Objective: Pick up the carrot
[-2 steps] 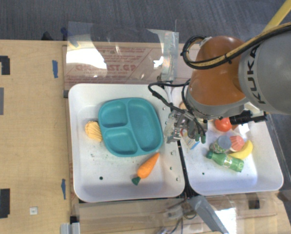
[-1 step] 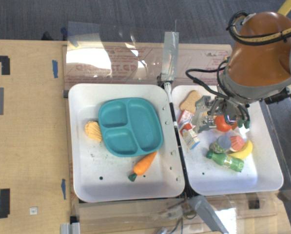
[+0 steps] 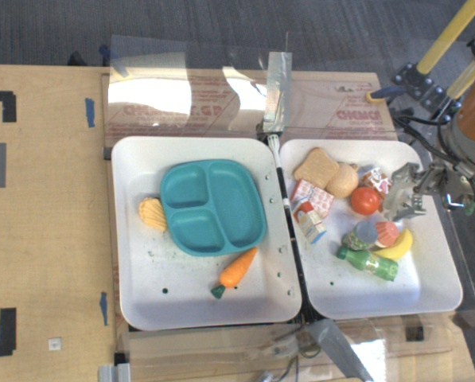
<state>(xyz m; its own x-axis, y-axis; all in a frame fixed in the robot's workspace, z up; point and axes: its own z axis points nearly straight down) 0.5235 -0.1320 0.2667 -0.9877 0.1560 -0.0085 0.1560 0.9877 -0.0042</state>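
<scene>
Left bin [image 3: 134, 237]: one teal divided plate [image 3: 213, 207], three compartments, lying flat toward the middle and far side; one small yellow shell-shaped toy [image 3: 152, 212] touching the plate's left edge; one carrot [image 3: 237, 270], orange with a dark green stub, lying tilted on the bin floor just beside the plate's near right corner, thick end toward the plate and stub pointing near and left, nothing touching it from above. Right bin [image 3: 436, 289]: one tan bread slice [image 3: 316, 167] and one rounder tan bun [image 3: 342, 181] at the far left; one red-and-white packet [image 3: 312, 196] near the dividing wall, with a small carton [image 3: 312, 227] just beside it on the near side; one red tomato [image 3: 365, 200] in the middle; one banana [image 3: 398, 245] to the right, with a grey-and-red round piece [image 3: 376, 233] against it; one green bottle [image 3: 369, 262] lying flat on the near side. My gripper [image 3: 402, 201] hangs over the right bin just right of the tomato, well apart from the carrot (which sits in the other bin); whether it is open or closed, and whether it has hold of anything, I cannot tell from this slant.
</scene>
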